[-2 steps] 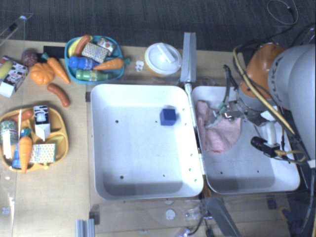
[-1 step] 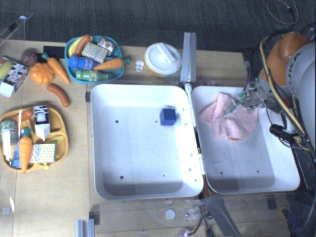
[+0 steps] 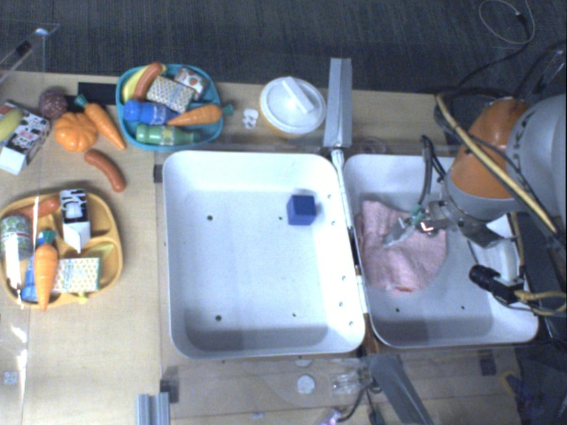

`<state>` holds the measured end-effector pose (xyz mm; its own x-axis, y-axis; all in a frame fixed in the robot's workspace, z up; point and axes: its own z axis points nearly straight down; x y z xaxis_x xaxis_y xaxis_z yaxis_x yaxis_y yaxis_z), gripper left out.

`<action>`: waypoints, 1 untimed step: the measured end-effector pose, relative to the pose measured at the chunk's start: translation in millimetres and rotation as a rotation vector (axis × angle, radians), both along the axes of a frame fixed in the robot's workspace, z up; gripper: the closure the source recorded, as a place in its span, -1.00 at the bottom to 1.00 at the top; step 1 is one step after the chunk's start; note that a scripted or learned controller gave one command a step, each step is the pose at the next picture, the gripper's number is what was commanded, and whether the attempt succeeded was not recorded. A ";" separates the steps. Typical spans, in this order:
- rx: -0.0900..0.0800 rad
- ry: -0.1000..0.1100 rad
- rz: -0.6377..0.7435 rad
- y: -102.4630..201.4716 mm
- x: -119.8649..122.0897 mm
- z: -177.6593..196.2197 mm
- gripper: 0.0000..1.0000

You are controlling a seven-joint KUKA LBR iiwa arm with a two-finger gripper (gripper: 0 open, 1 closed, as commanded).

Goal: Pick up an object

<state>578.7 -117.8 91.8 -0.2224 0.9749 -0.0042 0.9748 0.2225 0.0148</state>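
Here the gripper (image 3: pixel 415 224) is hovering over the pink cloth (image 3: pixel 400 253) in the right bin (image 3: pixel 461 326). Whether its fingers are touching or gripping the cloth, I cannot tell.

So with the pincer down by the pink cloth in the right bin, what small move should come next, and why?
Probably a short descent onto the cloth. The pincer sits at its upper right edge, inside the right bin, and nothing shows between its tips. The blue cube lies apart in the left bin, so the cloth is the nearer target.

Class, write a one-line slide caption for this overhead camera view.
Grey KUKA arm's gripper over a crumpled pink cloth in the right white bin; small blue cube in the left white bin.
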 end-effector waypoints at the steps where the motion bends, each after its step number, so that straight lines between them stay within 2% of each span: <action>1: -0.004 -0.001 0.144 12.0 65.1 -0.5 -1.00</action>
